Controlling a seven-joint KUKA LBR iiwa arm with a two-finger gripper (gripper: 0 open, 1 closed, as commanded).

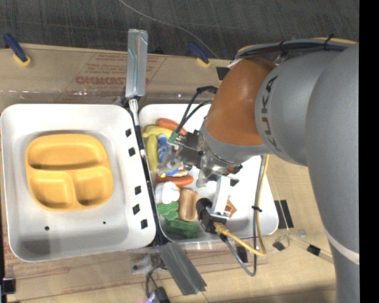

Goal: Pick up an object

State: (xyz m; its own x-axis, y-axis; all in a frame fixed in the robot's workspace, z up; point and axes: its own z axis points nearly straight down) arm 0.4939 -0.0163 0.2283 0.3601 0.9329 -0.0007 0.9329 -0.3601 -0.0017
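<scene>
My gripper reaches down into the left part of the right bin, in among a pile of small toy items. Around it lie a yellow banana-like piece, an orange carrot-like piece, a red-orange piece, a white round piece, a tan cylinder and green pieces. A blue item sits right at the gripper's tip. The wrist and its orange band hide the fingers and much of the bin.
The left bin holds a yellow divided tray. A grey upright bar stands at the back between the bins. Cables trail over the right bin's front edge. A cardboard sheet lies behind the bins.
</scene>
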